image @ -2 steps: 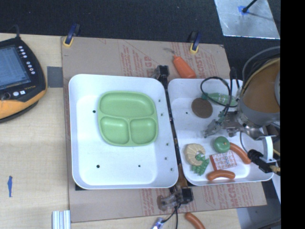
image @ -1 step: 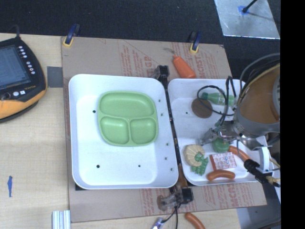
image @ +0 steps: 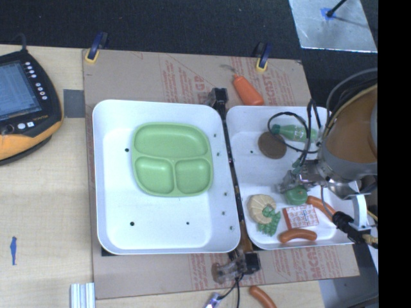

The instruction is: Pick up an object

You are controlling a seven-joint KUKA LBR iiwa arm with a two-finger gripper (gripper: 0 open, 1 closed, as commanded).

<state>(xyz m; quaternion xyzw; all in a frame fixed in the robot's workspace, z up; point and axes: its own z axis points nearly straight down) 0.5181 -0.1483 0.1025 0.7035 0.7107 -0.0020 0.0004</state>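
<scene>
Camera view. The worktop carries a cardboard sheet held by two clips at its far edge, and on it two white bins stand side by side.

Left bin: contains one green divided plate, lying flat, towards the far side.

Right bin: contains several small items. A brown disc lies near the far side, with a clear green bottle just beyond it. Towards the near side lie a round cracker, a green leafy piece touching it, a red-and-white packet, a sausage along the near wall, and a second sausage at the right.

The arm enters from the right, above the right bin. The gripper sits low over the bin's middle right, above a green object. Whether the jaws are spread or pressed together cannot be told; no item is seen between them.

Outside the bins: an orange carrot on the cardboard beyond the right bin, another sausage on the cardboard at the near edge, and a pendant at the left.
</scene>
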